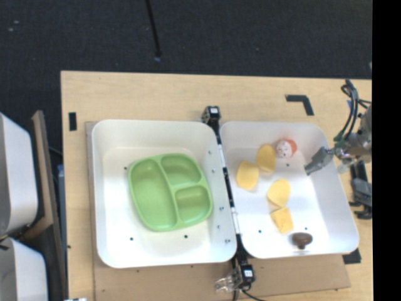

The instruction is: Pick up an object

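Yellow pieces (278,192) in right bin (332,231), gripper (318,160) seemingly beside rim

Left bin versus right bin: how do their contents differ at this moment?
The left bin holds one large green divided tray; the right bin holds several small loose pieces. The tray is green; the right bin's pieces are mostly yellow, plus a small brown object and a reddish-white one. Both bins are shallow and white.

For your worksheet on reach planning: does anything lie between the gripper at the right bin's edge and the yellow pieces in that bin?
Nothing visible does. The gripper sits at the right bin's right rim; bare white floor separates it from the nearest yellow piece.
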{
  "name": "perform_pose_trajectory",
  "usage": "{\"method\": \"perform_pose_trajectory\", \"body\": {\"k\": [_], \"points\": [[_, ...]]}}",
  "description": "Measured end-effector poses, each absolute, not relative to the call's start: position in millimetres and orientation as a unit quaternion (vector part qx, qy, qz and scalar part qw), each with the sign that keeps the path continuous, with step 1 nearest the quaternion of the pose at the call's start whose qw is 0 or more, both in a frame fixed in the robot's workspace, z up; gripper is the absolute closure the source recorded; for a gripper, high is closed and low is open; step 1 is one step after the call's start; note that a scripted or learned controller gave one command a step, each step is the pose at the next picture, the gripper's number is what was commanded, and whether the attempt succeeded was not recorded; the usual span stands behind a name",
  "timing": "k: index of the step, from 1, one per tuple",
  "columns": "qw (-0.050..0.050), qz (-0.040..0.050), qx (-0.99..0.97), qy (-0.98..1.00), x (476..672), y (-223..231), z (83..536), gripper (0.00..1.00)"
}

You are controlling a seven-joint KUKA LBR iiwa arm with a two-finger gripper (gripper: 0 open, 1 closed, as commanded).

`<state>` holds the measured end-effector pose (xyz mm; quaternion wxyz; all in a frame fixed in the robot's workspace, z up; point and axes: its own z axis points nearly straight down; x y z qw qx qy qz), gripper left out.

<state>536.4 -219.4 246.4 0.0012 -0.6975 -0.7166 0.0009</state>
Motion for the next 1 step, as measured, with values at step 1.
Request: {"method": "perform_pose_trajectory", "body": {"k": [1], "points": [[-0.001,-0.0008,-0.701,-0.713,599.0,-201.9,271.4,0.00]]}}
